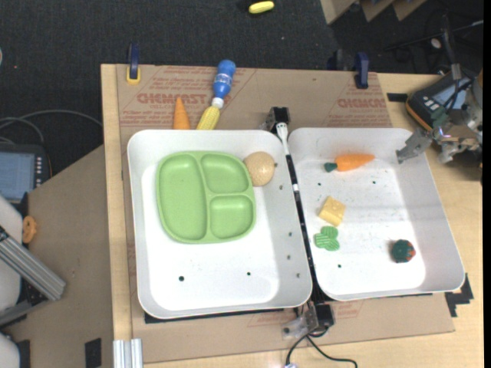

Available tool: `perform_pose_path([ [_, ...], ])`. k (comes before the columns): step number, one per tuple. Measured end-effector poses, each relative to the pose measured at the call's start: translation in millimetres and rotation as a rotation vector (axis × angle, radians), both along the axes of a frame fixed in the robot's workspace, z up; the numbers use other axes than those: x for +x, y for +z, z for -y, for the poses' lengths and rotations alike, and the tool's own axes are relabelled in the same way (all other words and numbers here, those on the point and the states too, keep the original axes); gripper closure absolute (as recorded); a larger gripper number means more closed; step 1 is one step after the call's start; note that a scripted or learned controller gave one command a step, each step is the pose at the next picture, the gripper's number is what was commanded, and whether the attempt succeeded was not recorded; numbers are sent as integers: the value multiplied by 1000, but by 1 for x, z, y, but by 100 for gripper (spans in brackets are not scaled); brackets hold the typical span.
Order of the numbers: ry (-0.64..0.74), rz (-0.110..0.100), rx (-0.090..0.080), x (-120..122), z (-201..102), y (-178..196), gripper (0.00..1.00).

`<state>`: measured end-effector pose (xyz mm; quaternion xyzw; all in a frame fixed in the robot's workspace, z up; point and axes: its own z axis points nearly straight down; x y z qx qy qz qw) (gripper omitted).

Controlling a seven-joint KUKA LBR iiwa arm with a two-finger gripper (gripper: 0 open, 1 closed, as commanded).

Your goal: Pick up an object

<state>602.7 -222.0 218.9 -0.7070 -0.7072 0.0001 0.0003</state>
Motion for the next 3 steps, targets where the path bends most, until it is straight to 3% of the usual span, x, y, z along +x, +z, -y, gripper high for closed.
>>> perform_pose_path([
  [1, 6, -4, 15, 38, -6, -140, 0],
  [2, 6, 3, 2, 39, -2, -122, 100],
  [3, 5, 15, -2, 20, -54, 1, 100],
])
